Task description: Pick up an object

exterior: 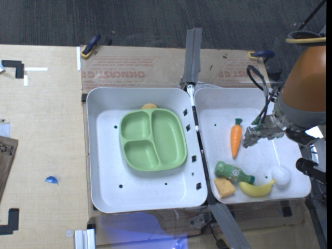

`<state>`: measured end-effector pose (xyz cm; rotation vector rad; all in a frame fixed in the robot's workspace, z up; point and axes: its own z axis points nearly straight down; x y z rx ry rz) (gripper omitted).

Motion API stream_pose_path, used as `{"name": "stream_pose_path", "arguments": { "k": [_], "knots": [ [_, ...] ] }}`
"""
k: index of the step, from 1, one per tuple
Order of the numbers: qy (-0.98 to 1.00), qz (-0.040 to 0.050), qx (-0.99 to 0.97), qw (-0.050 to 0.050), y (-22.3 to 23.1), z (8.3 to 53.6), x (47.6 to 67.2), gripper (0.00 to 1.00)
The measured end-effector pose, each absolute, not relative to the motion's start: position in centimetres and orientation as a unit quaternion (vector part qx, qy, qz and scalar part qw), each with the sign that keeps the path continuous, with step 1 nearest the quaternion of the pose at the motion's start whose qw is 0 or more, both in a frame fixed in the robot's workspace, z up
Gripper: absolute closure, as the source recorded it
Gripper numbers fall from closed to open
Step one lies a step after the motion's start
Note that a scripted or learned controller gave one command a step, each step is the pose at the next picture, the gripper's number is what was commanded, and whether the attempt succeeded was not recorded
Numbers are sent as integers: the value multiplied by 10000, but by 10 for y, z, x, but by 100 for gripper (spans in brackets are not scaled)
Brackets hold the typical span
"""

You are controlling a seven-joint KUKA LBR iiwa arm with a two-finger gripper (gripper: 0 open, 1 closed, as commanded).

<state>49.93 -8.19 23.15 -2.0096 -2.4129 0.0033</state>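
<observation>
The gripper (249, 139) hangs low in the right bin (218, 100), just beside the carrot (235, 139), which lies near the bin's middle. Whether the jaws are spread or pressed together I cannot tell; nothing shows between them. The bottle (234, 173), cheese wedge (224, 188), banana (256, 189) and egg (281, 176) lie along the bin's near edge. Nothing looks lifted yet; the grasp itself seems still to come.
</observation>
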Motion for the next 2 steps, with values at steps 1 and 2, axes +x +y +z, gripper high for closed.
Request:
{"name": "stream_pose_path", "arguments": {
  "k": [1,2],
  "knots": [
    [-6398,18,-7686,10,-117,121,551,100],
    [-6860,12,-7276,4,-121,91,566,100]
  ]
}}
